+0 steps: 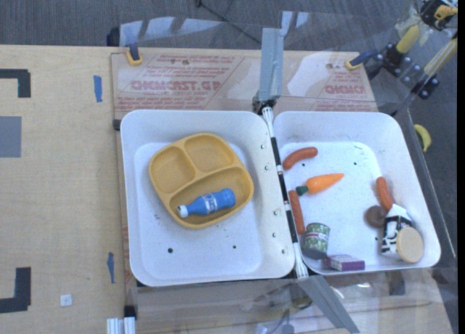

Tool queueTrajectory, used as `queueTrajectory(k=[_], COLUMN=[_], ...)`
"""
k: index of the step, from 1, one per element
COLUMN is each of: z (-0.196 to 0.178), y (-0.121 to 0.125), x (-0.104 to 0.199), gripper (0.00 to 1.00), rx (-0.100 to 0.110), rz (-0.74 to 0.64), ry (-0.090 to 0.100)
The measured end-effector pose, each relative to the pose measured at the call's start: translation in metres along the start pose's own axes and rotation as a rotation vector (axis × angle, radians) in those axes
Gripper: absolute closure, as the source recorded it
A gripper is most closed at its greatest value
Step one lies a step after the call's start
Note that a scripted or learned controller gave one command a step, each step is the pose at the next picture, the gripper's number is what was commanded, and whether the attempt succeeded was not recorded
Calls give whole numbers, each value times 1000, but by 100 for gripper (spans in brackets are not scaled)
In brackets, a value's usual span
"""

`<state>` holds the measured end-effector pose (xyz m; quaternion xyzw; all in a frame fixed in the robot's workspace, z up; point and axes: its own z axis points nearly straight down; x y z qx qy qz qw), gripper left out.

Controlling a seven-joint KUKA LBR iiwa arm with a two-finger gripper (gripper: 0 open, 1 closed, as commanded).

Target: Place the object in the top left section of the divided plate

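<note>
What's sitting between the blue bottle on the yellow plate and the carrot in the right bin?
In the camera view, between the blue bottle and the carrot lie the yellow plate rim, bare left-bin floor, the divider where the bins meet, and a sausage beside it.

I see my arm point(429, 13) as pale metal parts with yellow pieces. Black fittings join them.

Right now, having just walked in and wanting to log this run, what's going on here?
Nothing is being handled at this moment. A yellow divided plate sits in the left bin, with a blue bottle lying in its long lower section; both upper sections hold nothing yet. The right bin holds a toy carrot, sausages, a small can and other bits.
</note>
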<state>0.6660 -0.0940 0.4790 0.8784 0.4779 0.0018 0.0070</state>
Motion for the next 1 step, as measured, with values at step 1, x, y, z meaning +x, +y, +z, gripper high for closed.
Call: queueTrajectory(k=[1], z=[44], y=[36], x=[-55], gripper=[100], rx=[14], rz=[-116], ry=[3])
